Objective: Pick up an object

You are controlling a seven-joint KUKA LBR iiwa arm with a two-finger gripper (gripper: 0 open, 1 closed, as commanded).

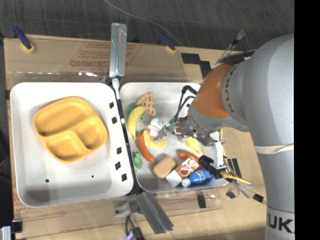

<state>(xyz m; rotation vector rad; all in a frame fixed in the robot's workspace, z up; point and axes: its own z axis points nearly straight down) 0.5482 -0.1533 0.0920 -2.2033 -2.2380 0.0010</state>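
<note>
1. While the arm (235,94) reaches in from the right, its gripper (176,129) sits low over the right bin (175,91), among the piled toy food.
2. Candidates lie close: a banana (134,119), a waffle piece (146,103), an orange sausage-shaped piece (145,148), a bread roll (163,166).
3. Finger spread cannot be told; nothing is seen held.
4. A yellow divided tray (70,128) occupies the left bin (30,184), well apart.

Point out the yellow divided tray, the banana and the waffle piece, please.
yellow divided tray (70,129): camera view, on the ridge between its compartments.
banana (134,119): camera view, mid-curve of the fruit.
waffle piece (147,103): camera view, centre of its gridded face.
</note>
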